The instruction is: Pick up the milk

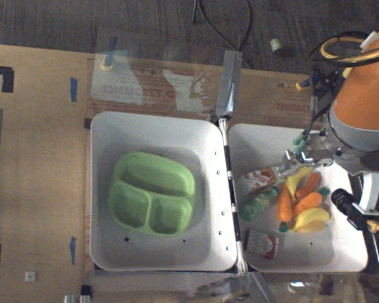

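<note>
Dark carpet with a looping black cable runs along the top, and below it the tan table [30, 187] carries two shallow white bins side by side. At 9 o'clock from the centre seam, the left bin [112, 141] holds a green divided plate [152, 194]. At 3 o'clock, the right bin [255, 143] holds a heap of toy food: carrots [306, 201], a banana [311, 219], a green bottle [258, 205] and a snack pouch [259, 178]. The milk [261, 243], a small red-and-white carton, lies flat near that bin's 6 o'clock wall, apart from the heap. Reaching in from 3 o'clock, the arm [367, 96] hangs steeply over the right bin, its orange band uppermost. Its jaws [300, 156] sit over the heap's upper edge, well apart from the milk; I cannot tell how wide they stand.
</note>
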You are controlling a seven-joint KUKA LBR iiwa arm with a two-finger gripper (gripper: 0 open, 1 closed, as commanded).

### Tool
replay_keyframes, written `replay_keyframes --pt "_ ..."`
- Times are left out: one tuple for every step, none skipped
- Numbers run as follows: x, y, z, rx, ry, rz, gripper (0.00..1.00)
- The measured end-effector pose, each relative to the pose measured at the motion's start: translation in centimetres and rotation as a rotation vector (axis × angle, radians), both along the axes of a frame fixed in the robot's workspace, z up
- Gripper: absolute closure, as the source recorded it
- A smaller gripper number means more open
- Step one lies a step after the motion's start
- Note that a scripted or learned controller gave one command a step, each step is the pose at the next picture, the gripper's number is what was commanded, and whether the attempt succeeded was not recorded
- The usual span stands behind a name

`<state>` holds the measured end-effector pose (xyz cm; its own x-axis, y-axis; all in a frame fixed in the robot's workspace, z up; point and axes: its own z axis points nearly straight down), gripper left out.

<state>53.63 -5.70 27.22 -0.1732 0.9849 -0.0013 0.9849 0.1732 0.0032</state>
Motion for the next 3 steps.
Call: replay_keyframes --pt "8.7 2.4 5.8 -0.001 0.001 -0.007 1.00" --pt "10.5 -2.9 16.4 -0.001 -0.001 -0.024 1.00" --pt "8.8 -3.0 4.1 0.000 0.002 -0.077 1.00"
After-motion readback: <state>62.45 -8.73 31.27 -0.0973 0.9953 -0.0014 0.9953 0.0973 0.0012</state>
